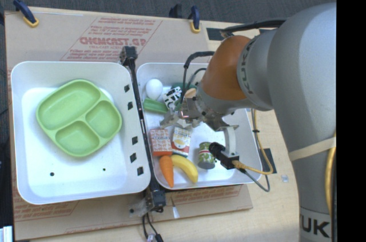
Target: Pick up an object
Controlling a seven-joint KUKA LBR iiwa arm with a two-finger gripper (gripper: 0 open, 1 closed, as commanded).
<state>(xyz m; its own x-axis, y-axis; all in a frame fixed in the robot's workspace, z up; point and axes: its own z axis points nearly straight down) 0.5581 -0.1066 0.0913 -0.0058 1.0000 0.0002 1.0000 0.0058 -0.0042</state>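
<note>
My gripper (pixel 182 111) hangs low over the middle of the right bin (pixel 246 175), below the arm's orange band. Just under and around it lie a small printed packet (pixel 181 138), a red and white packet (pixel 160 141) and a green stick-shaped item (pixel 154 105). A black and white toy (pixel 173 96) and a white egg (pixel 154 87) sit toward the bin's back left. At the front lie an orange carrot (pixel 166 171), a yellow banana (pixel 186 168) and a small green can (pixel 206 156). The wrist hides the gripper's tips.
The left bin (pixel 34 178) holds a green divided plate (pixel 79 116). A black divider (pixel 134 103) runs between the two bins. The big grey arm covers the right bin's far right part. Blue clamps (pixel 194 18) hold the cardboard base at the back.
</note>
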